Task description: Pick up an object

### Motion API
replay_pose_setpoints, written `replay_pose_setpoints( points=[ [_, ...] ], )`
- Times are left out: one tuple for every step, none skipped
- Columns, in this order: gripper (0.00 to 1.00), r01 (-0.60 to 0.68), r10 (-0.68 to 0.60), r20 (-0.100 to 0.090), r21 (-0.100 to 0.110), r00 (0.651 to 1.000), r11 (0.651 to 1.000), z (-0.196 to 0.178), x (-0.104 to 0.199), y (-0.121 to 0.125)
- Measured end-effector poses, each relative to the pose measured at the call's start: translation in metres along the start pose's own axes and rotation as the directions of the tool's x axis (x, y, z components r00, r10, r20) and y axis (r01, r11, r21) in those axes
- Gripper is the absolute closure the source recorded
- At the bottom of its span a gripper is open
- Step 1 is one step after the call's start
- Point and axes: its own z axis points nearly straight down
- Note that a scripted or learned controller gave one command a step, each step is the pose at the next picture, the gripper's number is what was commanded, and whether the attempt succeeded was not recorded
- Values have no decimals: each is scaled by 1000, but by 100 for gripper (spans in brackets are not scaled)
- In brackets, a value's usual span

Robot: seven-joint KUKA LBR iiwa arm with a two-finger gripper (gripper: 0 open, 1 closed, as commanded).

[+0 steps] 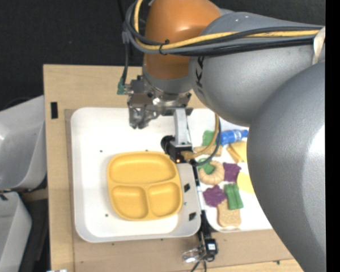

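The end effector (140, 118) hovers over the left bin's (85, 152) far edge, nothing visibly in it; I cannot tell its state. The yellow tray (143, 185) lies nearer. Approach phase: next, descend onto a target.

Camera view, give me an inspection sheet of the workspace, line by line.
Surface: wooden bench bearing two white bins, left bin and right bin.
Job's things: yellow divided tray in the left bin; toy food pieces piled in the right bin.
Clutter: small metal clip at the bench's front edge.
End effector: above the left bin's far side, nothing seen in it.
Cables: yellow and black cables along the arm.
Surroundings: grey arm covering the right; pale casing at left.
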Motion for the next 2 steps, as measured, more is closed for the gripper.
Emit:
replay_pose_setpoints(
  points=[
    [100, 1, -1, 4, 16, 1000, 1000, 151, 17, -24],
    [100, 7, -7, -3, 2, 1000, 1000, 42, 38, -72]
  ],
)
